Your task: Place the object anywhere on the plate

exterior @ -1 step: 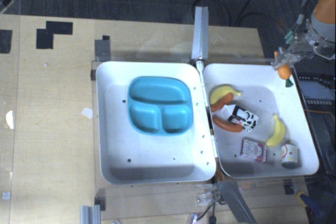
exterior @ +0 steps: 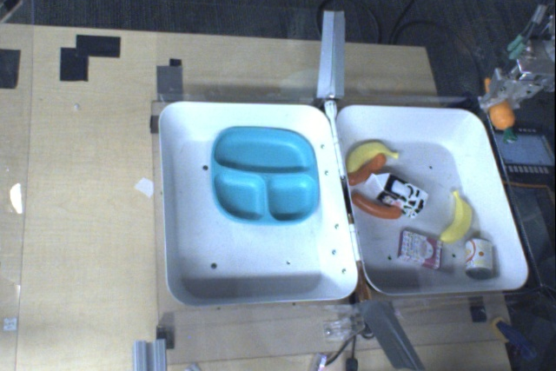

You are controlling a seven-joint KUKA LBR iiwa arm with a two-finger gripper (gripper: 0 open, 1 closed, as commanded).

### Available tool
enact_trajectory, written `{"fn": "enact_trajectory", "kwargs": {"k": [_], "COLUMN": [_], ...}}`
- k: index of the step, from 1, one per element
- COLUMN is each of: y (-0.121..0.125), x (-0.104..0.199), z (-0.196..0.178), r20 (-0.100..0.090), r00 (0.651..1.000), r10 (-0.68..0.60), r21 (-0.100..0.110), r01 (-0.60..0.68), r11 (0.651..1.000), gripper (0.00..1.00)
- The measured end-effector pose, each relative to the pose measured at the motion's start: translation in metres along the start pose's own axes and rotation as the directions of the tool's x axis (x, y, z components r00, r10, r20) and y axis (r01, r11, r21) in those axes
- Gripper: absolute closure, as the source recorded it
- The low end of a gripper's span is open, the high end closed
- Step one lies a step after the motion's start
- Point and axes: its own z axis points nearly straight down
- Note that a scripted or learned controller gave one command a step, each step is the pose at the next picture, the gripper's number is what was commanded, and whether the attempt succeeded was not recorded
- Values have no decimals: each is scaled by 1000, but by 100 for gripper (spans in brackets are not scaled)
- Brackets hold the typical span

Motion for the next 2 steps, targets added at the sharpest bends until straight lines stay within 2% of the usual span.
{"fn": "enact_trajectory", "kwargs": {"k": [1,2], "y": [24,51], "x": [7,66], "z": [71,85], "r20": [-1,-2], "r00": [1000,999], "r10": [-4,-40], "r21": [3,4], "r01": [4,40], "r11": [1000,999], "gripper": [100,100]}}
